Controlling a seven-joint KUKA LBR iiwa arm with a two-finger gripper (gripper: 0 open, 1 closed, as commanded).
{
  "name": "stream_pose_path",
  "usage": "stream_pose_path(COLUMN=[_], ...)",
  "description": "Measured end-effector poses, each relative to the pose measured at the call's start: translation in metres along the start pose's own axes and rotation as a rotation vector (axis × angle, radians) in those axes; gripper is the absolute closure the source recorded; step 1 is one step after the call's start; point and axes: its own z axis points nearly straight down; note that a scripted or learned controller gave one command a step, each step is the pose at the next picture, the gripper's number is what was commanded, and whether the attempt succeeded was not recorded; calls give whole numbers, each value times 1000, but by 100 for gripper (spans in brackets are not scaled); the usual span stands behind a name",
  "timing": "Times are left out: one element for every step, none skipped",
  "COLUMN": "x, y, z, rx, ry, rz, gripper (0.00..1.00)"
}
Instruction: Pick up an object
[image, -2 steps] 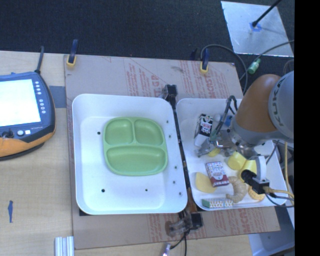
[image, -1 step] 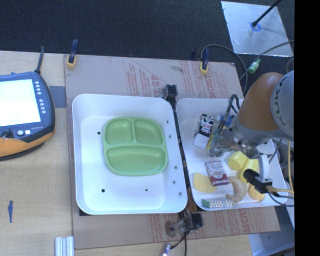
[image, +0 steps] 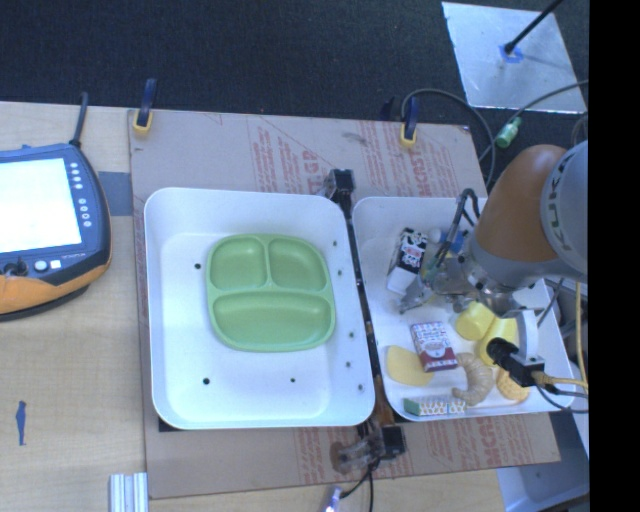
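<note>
The right bin (image: 375, 215) holds several small items: a black-and-white carton (image: 408, 250), a red-and-white box (image: 433, 346), a pale yellow flat piece (image: 403, 366), a yellow block (image: 481, 322), a tan ginger-like piece (image: 476, 380) and a small white strip (image: 430, 406). My gripper (image: 425, 288) hangs low in this bin, just below the carton and above the red box. The arm's orange band (image: 520, 205) rises behind it and hides the bin's right side.
The left bin (image: 170, 300) carries a green divided plate (image: 270, 292). A teach pendant (image: 45, 225) lies on the bench at far left. Cables run along the right bin's far and right edges.
</note>
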Motion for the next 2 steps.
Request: stream_pose_path(x=[-76, -88], y=[36, -25], z=[-76, 0], rx=[-3, -8], ry=[1, 7], rz=[6, -2], gripper=[0, 0])
